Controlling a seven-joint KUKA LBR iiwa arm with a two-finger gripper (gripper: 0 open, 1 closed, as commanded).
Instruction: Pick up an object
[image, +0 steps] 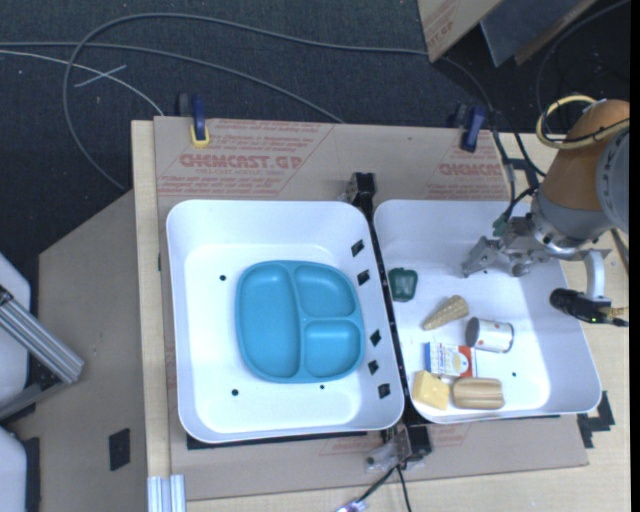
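Nearest, a smooth tan bun (477, 393) lies by the right bin's (560, 352) front edge; the metal gripper (490, 258) hovers released, grasping nothing.

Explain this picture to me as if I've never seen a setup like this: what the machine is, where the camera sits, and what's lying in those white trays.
One camera looks down at a slant on a bench with two shallow white bins. The grey and orange shape at the right is a robot arm; its claw hangs over the right bin, with nothing visibly between its fingers. The left bin holds a blue divided plate. The right bin holds small items: a dark green piece, a tan wedge, a small can, a colourful little box, a yellow block and a bread-like roll. The arm's job is to pick one up.
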